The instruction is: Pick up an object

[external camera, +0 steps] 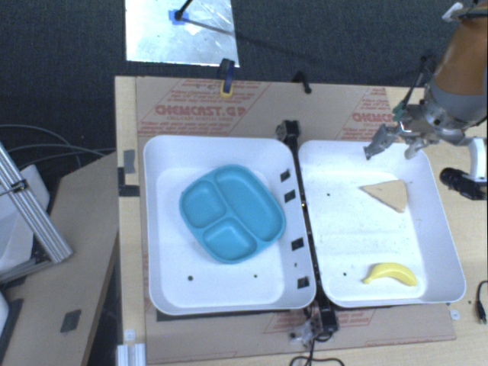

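- Gripper [395, 143], fingers spread and empty, hangs over the right bin's [450, 261] far edge.
- Wedge [387, 194] lies just below it; banana [390, 274] farther toward the near rim.

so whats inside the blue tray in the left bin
The blue tray in the left bin has three compartments, and all three look bare. It lies flat, covering the bin floor beneath it, so whatever sits under it cannot be seen.
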Robot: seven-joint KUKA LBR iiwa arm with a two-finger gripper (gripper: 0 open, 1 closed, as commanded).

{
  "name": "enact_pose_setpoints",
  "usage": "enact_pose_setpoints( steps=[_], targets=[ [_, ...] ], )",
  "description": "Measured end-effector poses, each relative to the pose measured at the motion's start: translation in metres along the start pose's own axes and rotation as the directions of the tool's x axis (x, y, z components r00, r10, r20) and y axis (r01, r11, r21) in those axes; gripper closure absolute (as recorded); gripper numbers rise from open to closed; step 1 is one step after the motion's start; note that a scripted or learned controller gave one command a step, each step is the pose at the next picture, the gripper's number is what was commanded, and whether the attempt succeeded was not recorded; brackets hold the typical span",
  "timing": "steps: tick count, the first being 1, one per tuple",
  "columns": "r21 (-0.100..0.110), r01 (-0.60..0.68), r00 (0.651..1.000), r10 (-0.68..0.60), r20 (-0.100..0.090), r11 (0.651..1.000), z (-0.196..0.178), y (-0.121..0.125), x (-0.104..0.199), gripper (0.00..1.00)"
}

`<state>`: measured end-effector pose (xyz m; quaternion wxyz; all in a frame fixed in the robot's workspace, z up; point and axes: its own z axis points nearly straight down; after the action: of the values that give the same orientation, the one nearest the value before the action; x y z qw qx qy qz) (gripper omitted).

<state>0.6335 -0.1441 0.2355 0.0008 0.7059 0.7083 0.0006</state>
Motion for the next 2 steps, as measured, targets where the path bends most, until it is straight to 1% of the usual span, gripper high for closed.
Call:
enact_pose_setpoints(
  steps=[1, 2],
  targets=[
    [0.004, -0.004, 1.0, 0.004, 0.0, 1.0, 0.132, 0.003, -0.043, 0.0],
    [-0.011, 0.014, 1.0, -0.014, -0.004, 1.0, 0.045, 0.039, 0.089, 0.0]
  ],
)
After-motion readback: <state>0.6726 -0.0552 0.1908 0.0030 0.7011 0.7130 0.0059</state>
